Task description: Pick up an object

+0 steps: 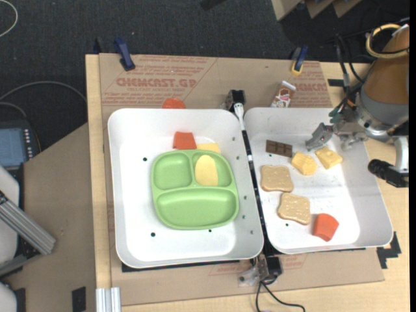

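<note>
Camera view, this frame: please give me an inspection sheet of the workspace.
Surface: cardboard-covered bench bearing two shallow white bins, left and right.
Job's things: right bin holds two toast slices, two yellow cheese chunks, brown chocolate bar, orange block.
Clutter: green divided plate with yellow piece; red block.
Grippers: gripper above right bin.
Cables: black cable at front edge.
Surroundings: blue clamps.

Glossy green plastic tray [193, 208], matt white bins [130, 174]
</note>
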